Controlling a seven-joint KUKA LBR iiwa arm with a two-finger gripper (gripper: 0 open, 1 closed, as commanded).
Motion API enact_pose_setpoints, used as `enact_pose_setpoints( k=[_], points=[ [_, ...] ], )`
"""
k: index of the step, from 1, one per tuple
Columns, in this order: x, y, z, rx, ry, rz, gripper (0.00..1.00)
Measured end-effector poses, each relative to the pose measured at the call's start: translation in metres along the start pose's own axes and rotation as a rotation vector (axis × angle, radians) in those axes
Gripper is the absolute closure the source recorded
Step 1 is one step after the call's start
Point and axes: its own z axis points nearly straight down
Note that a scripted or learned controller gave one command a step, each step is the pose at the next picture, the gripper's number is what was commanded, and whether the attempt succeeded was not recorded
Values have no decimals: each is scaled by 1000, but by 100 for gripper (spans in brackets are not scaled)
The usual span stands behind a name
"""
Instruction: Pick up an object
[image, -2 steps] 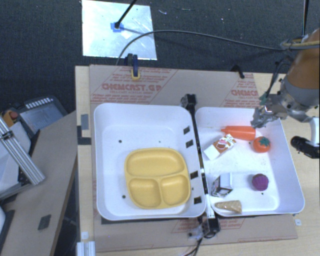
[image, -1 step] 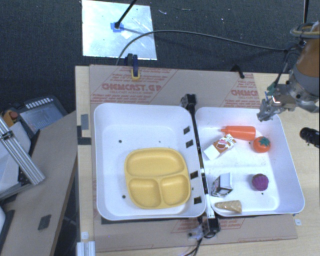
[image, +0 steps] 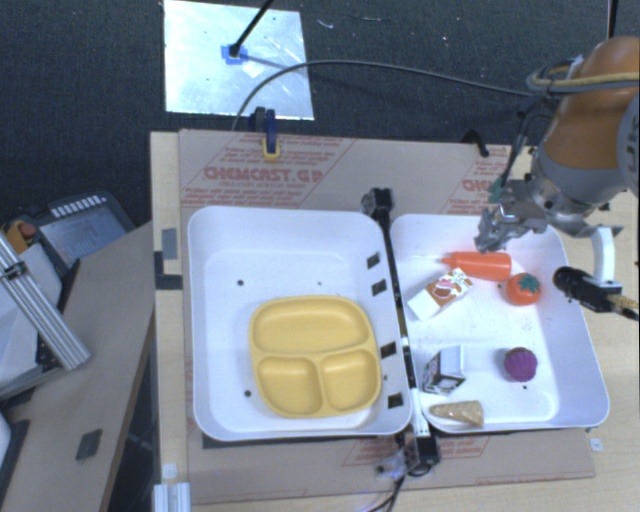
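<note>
The arm (image: 590, 110) hangs over the right bin (image: 570, 405) from about two o'clock, and to my eye this is the approach step: nothing is lifted yet, and the gripper (image: 497, 228) sits low near the bin's far rim, just above the left end of the carrot (image: 480, 265). Whether it is spread or closed I cannot tell from here, and I see nothing caught in it. The left bin (image: 215, 300) carries only a yellow divided tray (image: 313, 355) and plays no part. In the right bin, going by size: the carrot at twelve o'clock, the small carton (image: 447, 291) just beside it toward ten, the tomato (image: 522, 288) near the carrot's right end, the purple fruit (image: 520, 364) at four, the grey box (image: 445, 369) at seven close to the middle wall, and the wafer cone (image: 456, 412) at six by the near rim. The carrot looks the likeliest pick; the next move would call for a straight drop, jaws astride its width. Room is tight there, with carton and tomato close and the far rim behind; the bin's centre is open.
</note>
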Motion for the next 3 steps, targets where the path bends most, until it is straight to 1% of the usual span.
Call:
enact_pose_setpoints(
  k=[1, 2, 3],
  points=[
    [61, 1, 2, -1, 0, -1, 100],
    [117, -5, 1, 0, 0, 0, 100],
    [164, -17, 5, 1, 1, 0, 100]
  ],
)
